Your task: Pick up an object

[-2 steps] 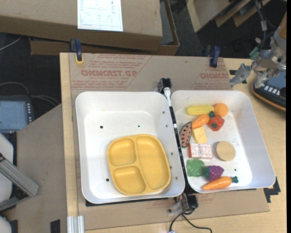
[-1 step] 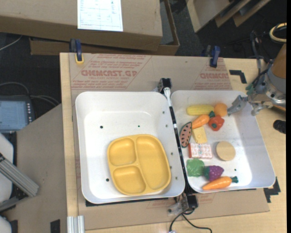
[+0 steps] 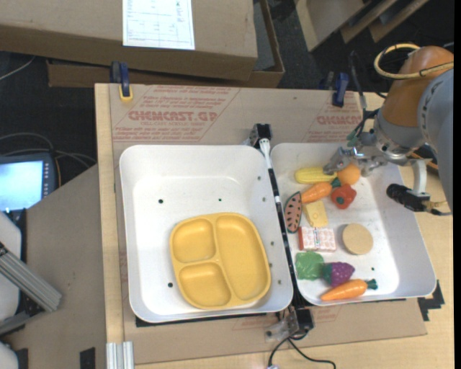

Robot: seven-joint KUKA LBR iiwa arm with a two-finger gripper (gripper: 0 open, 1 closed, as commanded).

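The brown board under the bins carries red printed writing. On the left part it reads "CHEMCAST GP", and the same print repeats on the right part, where it is too small to read. Above the bench lies a white sheet of paper with a table of lines; its text is too small to read.

The gripper is low over the far part of the right bin, at the end of the grey arm. It is right by a small orange ball and near the yellow banana. How it stands, and whether it grips something, I cannot tell, because the metal parts hide this.

The left bin holds a yellow plate with three compartments. The compartments have nothing in them.

The right bin holds toy food. Next to the ball lie a red pepper and a carrot. Below them are a yellow cheese block, a watermelon slice leaning on the left wall, a red and white packet and a round beige cookie. At the near side lie a green vegetable, purple grapes and a second carrot.
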